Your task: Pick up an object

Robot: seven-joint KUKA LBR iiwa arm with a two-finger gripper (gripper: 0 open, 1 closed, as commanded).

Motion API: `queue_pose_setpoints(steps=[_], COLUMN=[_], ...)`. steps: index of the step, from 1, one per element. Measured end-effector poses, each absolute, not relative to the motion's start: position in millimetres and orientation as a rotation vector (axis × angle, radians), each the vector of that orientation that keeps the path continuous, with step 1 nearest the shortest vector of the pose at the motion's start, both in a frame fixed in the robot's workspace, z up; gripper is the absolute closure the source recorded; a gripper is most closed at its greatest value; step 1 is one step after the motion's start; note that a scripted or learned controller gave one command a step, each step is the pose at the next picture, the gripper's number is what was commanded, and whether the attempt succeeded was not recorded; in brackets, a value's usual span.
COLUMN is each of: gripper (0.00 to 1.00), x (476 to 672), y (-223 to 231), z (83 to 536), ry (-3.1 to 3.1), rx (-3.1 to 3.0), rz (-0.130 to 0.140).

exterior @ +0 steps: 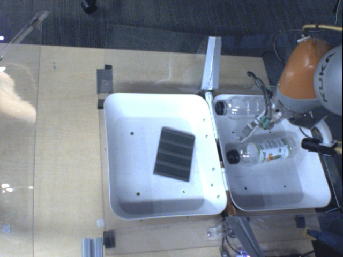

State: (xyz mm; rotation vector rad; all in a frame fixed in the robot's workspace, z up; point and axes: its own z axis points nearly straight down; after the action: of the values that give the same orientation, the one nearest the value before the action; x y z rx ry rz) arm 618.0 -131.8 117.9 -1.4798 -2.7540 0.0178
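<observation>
Two clear plastic bottles with black caps lie on their sides in the right bin (308,193). One bottle (239,107) lies along the far wall, and the other bottle (263,150), with a printed label, lies in the middle. My gripper (251,129) hangs low between the two bottles, pointing down and to the left, just above the labelled one. Nothing shows between its tips. A dark ribbed rectangular pad (174,153) lies flat in the middle of the left bin (122,193).
The arm's orange band (301,71) looms over the right bin's far right corner. A metal post (211,63) rises behind the seam between the bins. Cables and a black connector (316,145) hang at the right bin's right side.
</observation>
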Motion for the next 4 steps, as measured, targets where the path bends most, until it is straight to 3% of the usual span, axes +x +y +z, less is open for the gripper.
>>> queue_pose_setpoints(steps=[1, 2, 3, 4], gripper=[0.0, 1.0, 0.0, 0.0], x=[618.1, 622.8, 619.8, 623.0], y=[-97.5, -95.8, -95.6, -95.9], z=[87.8, 101.6, 98.8, 87.8], ry=[-2.793, -2.808, -2.798, -2.803], rx=[-1.425, -1.427, -1.423, -1.377], rz=[0.015, 0.002, 0.008, 0.015])
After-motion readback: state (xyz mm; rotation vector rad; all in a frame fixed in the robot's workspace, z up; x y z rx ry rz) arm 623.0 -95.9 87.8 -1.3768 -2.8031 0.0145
